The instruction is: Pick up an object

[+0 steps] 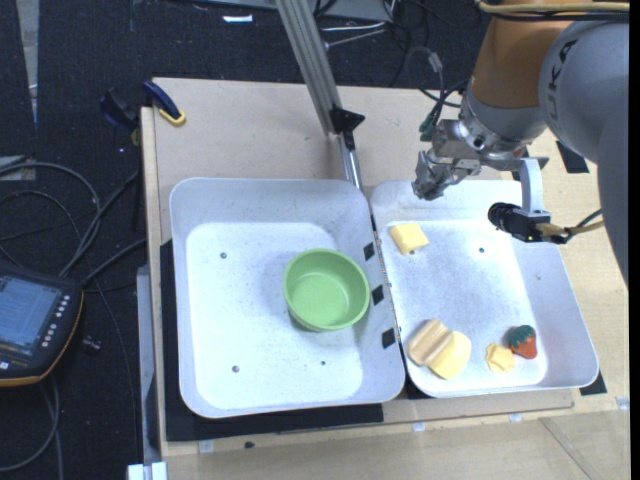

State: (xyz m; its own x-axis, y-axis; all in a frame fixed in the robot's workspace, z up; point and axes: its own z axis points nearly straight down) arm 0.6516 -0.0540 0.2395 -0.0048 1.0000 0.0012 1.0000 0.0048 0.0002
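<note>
A tablet-like handset [25,323] with a lit screen lay on the dark floor at the far left, beside the bench [250,133]. On the bench's far left corner sat a blue and yellow clamp [163,103].

The left bin [200,218] held 1 thing: a green bowl [325,289], upright, standing right of the bin's middle and close to the wall shared with its neighbour. A grey metal pole [310,53] slanted down from the far side to the gap between the 2 bins.

The right bin [560,298] held 4 small things. A pale yellow block [407,238] lay in its far left part. At the near edge, a tan, ridged, bread-like piece [430,340] touched a yellow piece [452,356] just right of it. Further right, near the near right corner, a small yellow chunk [500,358] lay against a red strawberry toy with a green top [522,342].

The gripper [432,183] hung above the far left edge of the right bin, just beyond the pale yellow block and apart from it. Nothing was seen between its fingers; whether they were wide or narrow I could not tell. The arm [560,58], grey with an orange band, reached in from the far right.
</note>
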